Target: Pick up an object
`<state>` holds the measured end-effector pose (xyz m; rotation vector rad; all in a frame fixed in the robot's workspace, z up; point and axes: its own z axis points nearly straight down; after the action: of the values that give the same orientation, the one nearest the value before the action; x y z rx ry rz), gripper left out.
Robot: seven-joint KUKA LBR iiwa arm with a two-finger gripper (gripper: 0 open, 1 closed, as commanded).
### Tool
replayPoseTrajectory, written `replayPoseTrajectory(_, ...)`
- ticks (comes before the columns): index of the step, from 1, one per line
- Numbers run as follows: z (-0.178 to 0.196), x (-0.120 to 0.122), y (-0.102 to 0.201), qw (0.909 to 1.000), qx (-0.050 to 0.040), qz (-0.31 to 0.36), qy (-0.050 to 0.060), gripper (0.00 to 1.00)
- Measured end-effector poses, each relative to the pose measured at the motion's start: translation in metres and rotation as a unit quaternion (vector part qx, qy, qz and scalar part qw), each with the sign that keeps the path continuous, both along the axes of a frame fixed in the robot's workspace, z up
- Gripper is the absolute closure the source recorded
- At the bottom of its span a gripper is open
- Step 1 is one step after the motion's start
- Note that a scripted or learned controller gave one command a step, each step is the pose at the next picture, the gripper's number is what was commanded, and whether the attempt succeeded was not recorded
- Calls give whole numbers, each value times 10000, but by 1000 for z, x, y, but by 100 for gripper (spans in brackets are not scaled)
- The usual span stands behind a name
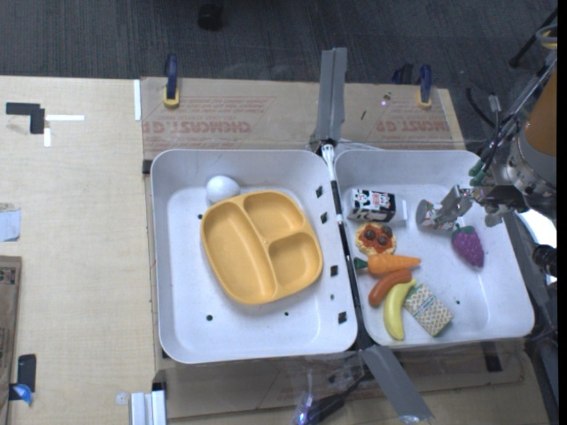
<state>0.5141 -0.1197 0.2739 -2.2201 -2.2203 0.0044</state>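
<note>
A bunch of purple toy grapes (pixel 469 244) lies on the floor of the right-hand bin (pixel 496 321), toward its 3 o'clock side, just below the gripper (pixel 433 214). The gripper, reaching in from the right on the grey arm (pixel 523 184), hovers over the bin's upper middle with its two fingers apart and nothing between them.

At the grapes' 9 o'clock sits a cluster of toy food — a small black-and-white milk carton (pixel 372 204) near the divider, a round pizza piece (pixel 376 236) under it, then a carrot (pixel 392 262), a sausage (pixel 389 286), a banana (pixel 395 311) and a patterned packet (pixel 429 309) at about 7 o'clock from the grapes, the last two touching.

The left-hand bin (pixel 177 317) holds a yellow three-compartment plate (pixel 261 245), with a white egg (pixel 222 187) just beside its 11 o'clock corner.

Both bins rest on a sheet of brown cardboard (pixel 239 113) held by blue clamps (pixel 171 80) at the far edge — laid over a pale wood bench (pixel 71 237). Dark grey carpet (pixel 266 16) runs beyond the bench at 12 o'clock.
</note>
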Motion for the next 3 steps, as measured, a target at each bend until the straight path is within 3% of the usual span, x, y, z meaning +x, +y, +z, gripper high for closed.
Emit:
replayPoseTrajectory(1, -78, 15, -58, 9997, 5, -233, 3, 0)
replayPoseTrajectory(2, -164, 50, -63, 10000, 2, -63, -17, 0)
replayPoseTrajectory(3, -181, 142, -81, 9999, -3, -107, -20, 0)
